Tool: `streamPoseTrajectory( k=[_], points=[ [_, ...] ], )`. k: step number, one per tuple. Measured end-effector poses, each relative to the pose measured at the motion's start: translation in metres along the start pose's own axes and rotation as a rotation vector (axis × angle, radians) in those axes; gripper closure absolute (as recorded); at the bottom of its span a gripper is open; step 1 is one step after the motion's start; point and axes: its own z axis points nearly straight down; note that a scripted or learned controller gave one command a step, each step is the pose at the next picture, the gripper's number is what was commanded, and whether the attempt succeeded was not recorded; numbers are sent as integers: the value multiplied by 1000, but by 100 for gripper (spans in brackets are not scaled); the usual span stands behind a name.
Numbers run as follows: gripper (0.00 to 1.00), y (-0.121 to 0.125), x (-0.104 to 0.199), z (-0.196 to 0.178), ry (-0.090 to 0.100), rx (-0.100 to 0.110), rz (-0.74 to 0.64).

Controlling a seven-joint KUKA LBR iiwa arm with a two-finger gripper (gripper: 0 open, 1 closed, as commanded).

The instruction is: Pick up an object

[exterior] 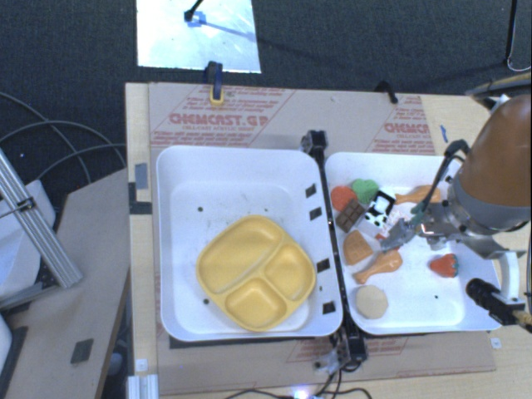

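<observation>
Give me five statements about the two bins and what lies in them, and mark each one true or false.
1. The yellow divided plate lies in the left bin. True.
2. The strawberry lies in the left bin. False: it lies in the right bin.
3. The end effector is over the right bin. True.
4. The yellow divided plate has food in it. False: its compartments are bare.
5. A green item sits beside an orange one. True.
</observation>
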Motion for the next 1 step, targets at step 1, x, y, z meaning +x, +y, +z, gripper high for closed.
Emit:
streamPoseTrajectory(
  k=[1],
  points=[
    [0, -7, -13, 113, 2, 12, 4]
  ],
)
